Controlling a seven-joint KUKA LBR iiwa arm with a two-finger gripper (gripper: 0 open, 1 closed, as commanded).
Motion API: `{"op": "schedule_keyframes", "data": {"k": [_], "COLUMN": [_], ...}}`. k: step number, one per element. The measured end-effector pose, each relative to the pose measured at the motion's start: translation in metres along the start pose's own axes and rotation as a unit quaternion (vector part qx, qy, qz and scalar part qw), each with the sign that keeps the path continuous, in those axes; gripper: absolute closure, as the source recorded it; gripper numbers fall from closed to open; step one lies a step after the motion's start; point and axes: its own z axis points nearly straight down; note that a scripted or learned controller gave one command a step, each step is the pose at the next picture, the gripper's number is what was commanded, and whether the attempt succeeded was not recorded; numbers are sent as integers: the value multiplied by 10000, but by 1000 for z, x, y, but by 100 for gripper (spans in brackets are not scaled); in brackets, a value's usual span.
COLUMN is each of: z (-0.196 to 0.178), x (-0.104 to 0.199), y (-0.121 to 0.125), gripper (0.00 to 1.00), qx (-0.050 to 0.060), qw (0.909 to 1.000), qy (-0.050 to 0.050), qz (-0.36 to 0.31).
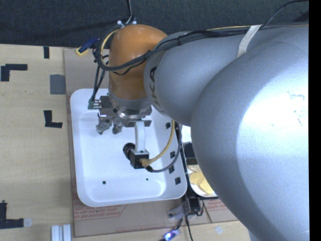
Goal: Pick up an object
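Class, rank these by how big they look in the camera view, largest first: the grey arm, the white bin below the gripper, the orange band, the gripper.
1. grey arm, though its nearness to the camera inflates it
2. white bin
3. orange band
4. gripper

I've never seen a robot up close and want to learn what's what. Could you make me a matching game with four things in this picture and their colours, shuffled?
Things:
1. arm
2. band
3. bin
4. bench

Colours:
A. white
B. tan
C. grey
D. orange

Pairs: 1-C, 2-D, 3-A, 4-B.
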Motion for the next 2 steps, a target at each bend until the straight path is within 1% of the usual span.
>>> {"op": "schedule_keyframes", "data": {"k": [1,2], "z": [-187,-249], "x": [7,5], "y": [54,118], "gripper": [100,100], "qx": [-122,-77], "qw": [9999,10000], "qy": [23,-5], "qz": [32,47]}}
